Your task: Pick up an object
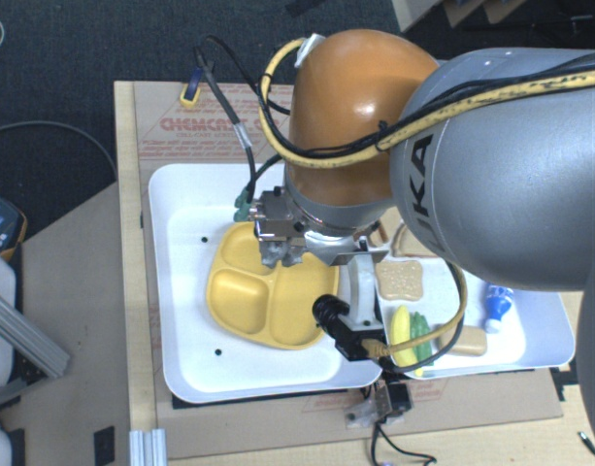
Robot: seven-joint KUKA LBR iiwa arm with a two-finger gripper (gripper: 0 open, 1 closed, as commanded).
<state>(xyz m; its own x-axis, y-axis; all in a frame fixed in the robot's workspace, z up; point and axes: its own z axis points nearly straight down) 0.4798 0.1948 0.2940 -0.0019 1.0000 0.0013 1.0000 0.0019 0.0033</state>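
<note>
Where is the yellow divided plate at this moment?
The yellow divided plate lies in the left white bin, toward its right half, partly under the arm's wrist, left of the tan cracker in the neighbouring bin.

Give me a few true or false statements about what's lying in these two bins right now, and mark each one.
1. A yellow sectioned tray lies in the left bin. True.
2. The tray is upside down. False: its compartments face up.
3. A tan cracker-like square lies in the right bin. True.
4. The yellow corn cob sits in the left bin. False: it lies in the right bin, near the divide.
5. A blue and white item lies in the right bin. True.
</note>
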